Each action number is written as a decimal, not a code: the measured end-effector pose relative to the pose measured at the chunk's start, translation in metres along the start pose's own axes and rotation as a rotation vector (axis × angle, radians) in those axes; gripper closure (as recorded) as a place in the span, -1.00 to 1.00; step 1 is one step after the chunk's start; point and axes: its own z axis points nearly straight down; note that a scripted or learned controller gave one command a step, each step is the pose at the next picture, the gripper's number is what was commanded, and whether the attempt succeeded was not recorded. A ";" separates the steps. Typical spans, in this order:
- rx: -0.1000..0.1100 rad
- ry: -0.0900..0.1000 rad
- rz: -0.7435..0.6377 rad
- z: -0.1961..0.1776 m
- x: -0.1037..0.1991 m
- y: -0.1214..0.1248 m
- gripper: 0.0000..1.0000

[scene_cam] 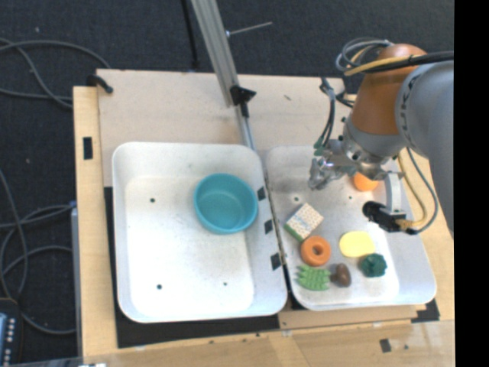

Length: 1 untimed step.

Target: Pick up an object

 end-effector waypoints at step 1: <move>0.000 0.000 -0.003 -0.040 -0.001 0.002 1.00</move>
